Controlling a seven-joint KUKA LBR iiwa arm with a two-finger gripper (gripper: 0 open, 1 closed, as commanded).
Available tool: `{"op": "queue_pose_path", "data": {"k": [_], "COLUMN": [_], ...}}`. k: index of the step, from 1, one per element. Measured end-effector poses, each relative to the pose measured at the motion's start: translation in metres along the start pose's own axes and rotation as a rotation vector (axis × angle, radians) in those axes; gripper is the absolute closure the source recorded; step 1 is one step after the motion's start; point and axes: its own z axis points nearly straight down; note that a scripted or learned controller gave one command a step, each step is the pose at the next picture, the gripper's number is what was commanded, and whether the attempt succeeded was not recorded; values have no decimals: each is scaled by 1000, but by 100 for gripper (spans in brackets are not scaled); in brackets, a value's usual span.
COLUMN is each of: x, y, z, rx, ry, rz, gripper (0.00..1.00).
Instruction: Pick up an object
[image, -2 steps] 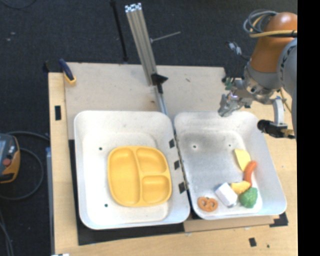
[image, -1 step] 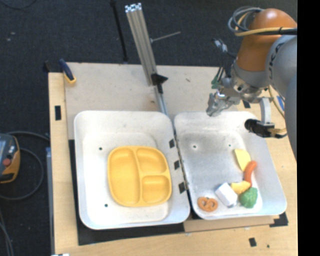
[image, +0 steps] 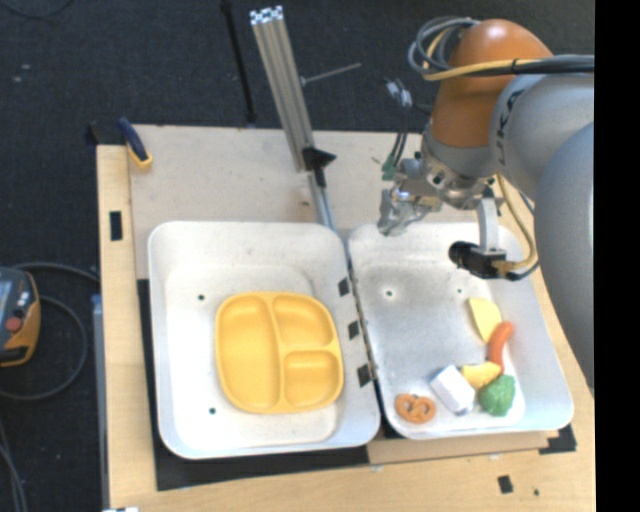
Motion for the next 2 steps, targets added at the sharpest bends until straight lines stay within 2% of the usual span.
{"op": "queue_pose_path", "data": {"k": [2], "x": [103], "y": [-1], "z": [11], "rx": [2], "ry": [1], "rz": [-1], "gripper": [100]}}
